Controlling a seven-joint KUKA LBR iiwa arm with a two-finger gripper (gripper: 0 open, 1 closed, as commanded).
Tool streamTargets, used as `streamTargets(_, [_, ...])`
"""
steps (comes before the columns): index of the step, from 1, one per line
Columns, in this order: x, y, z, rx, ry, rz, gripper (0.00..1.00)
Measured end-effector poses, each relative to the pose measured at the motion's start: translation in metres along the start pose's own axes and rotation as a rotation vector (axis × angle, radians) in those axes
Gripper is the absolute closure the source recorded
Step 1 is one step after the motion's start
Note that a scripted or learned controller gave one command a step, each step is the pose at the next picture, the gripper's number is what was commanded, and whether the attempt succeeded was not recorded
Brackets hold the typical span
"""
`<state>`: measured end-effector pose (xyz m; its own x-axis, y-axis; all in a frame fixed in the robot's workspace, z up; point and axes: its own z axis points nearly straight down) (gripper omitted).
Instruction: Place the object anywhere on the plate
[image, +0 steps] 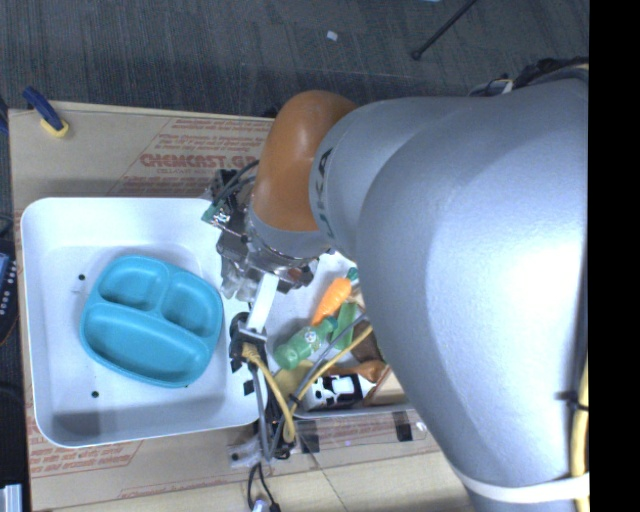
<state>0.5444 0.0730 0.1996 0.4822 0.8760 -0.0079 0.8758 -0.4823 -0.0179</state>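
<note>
Brown printed board covers the bench (150, 140), and on it I count two white bins. One blue plate (150, 320) lies in the left bin (50, 300), at about nine o'clock in the camera view. It has three compartments, and nothing lies on it. The single grey arm (450, 250) reaches in from three o'clock and covers most of the right bin (332, 266). Its gripper (240, 272) hangs over the seam between the two bins, just beside the plate's three o'clock edge. I cannot tell whether it is released or clenched.

Three loose things show at the gripper's five o'clock, in the right bin: one orange carrot (335, 295), one green piece (305, 345) touching it, and one black-and-white piece (335, 390) below. Any of them may be the object to place, and all lie off the plate. One blue-and-yellow tool (45, 112) lies on the bench at eleven o'clock.
</note>
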Motion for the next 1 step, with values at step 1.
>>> streamTargets(1, [0.0001, -0.0001, 0.0000, 0.000, -0.001, -0.001, 0.00])
